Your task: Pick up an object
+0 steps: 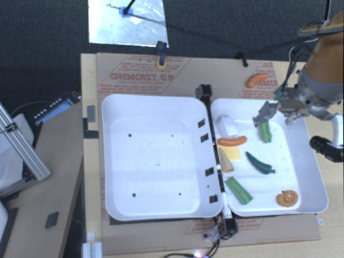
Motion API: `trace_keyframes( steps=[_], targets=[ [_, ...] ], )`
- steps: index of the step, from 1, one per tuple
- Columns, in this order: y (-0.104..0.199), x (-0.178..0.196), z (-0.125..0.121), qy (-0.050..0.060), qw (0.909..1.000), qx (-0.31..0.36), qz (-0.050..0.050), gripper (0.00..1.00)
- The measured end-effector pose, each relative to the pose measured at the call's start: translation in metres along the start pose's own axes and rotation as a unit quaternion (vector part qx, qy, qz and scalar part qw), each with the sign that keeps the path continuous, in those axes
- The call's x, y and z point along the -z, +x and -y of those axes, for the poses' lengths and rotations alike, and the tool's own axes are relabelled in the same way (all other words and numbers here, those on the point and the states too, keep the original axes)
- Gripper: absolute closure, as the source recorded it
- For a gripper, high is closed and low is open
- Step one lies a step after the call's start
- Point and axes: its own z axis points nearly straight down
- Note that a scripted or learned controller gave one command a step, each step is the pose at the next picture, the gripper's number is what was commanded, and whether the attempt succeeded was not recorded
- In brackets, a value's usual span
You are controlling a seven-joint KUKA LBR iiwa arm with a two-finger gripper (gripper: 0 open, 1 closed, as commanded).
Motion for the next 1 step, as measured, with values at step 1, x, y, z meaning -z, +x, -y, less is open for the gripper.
trace_keyframes(
  steps=[1],
  targets=[
    [-0.0752,-0.1249,0.074,0.006,1.0,-0.005,-0.001,0.0]
  ],
)
